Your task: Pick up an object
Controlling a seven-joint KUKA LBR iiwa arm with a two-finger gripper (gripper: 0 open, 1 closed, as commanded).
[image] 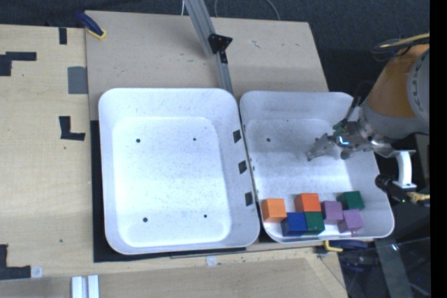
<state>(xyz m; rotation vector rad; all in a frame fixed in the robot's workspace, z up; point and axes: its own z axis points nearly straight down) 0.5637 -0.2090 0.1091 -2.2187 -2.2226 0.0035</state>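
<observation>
Several small blocks lie along the near edge of the right bin: an orange block, a second orange block, a blue block, a green block, two purple blocks and a dark green block. My gripper hangs over the middle right of that bin, above and behind the blocks, pointing left. It is apart from every block and nothing shows between its fingers.
The left bin sits beside the right one on the tan bench. A slanted metal pole with a black clamp stands behind the bins. The grey and orange arm fills the right side.
</observation>
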